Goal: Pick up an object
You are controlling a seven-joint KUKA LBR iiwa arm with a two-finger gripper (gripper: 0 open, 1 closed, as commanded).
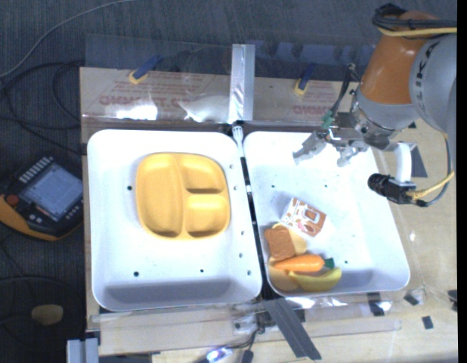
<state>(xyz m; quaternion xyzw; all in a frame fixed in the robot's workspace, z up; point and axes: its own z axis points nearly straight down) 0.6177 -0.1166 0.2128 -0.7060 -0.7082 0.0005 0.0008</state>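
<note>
Two shallow white bins sit side by side on the bench, meeting at a metal divider strip (242, 82) that runs up the middle of the frame. The left bin (112, 271) holds a yellow divided tray (182, 195), lying flat a little above its center, with one long compartment on the left and two smaller ones on the right.

The right bin (369, 233) holds a small pile of things in its lower left corner, close to the wall shared with the other bin. An orange-and-white packet (304, 217) lies tilted at the top of the pile. Just below it a brown slice of bread (279, 242) rests against a pale block (297, 241). A carrot (298, 264) lies across the front of these, and a banana (318, 280) curves beneath it, touching the bin's lower wall.

The arm (403, 66) comes in from the upper right of the frame. Its gripper (329, 149) hangs over the upper part of the right bin, well apart from the pile. The two fingers are spread, pointing down and to the left, with nothing between them.

A handheld controller (37, 199) with a screen lies on the dark floor at the left edge of the frame.
</note>
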